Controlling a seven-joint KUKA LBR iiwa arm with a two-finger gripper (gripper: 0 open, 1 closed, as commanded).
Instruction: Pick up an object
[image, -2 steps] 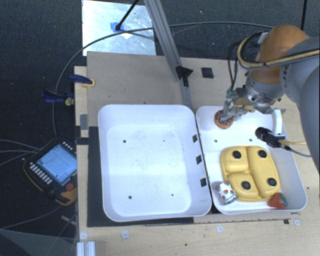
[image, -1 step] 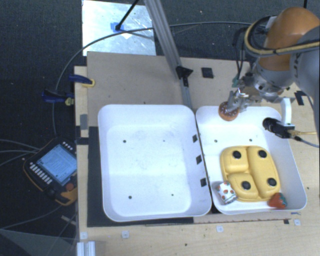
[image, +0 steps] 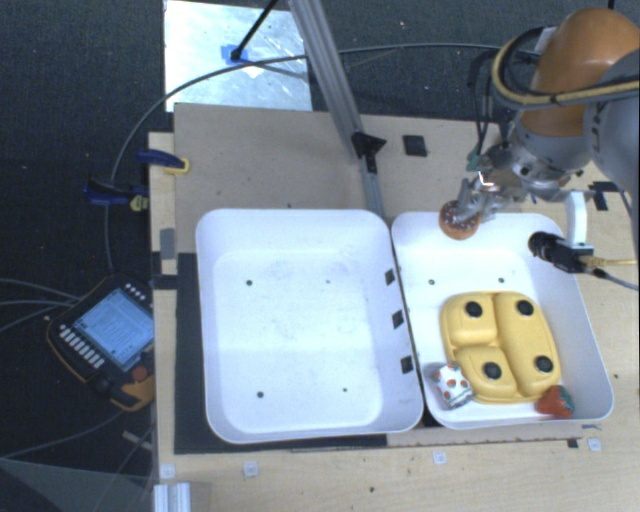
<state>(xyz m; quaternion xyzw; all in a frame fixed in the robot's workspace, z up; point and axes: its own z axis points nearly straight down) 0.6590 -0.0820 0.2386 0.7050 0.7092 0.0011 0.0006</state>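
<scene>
My gripper (image: 466, 212) hangs over the far rim of the right bin (image: 590, 330), near its left corner. A small round brown object (image: 459, 225) sits between the fingertips, and the gripper is shut on it. In the near half of that bin lies a large yellow block (image: 500, 345) with several black dots. A small white piece with red spots (image: 450, 385) rests at the block's near left, and a red piece (image: 555, 402) lies in the near right corner.
The left bin (image: 215, 300) lies beside the right one, sharing a middle rim with black clips (image: 398, 318). A black fitting with a cable (image: 553, 250) sits at the right bin's far right edge. A slanted metal pole (image: 340, 90) stands behind the bins.
</scene>
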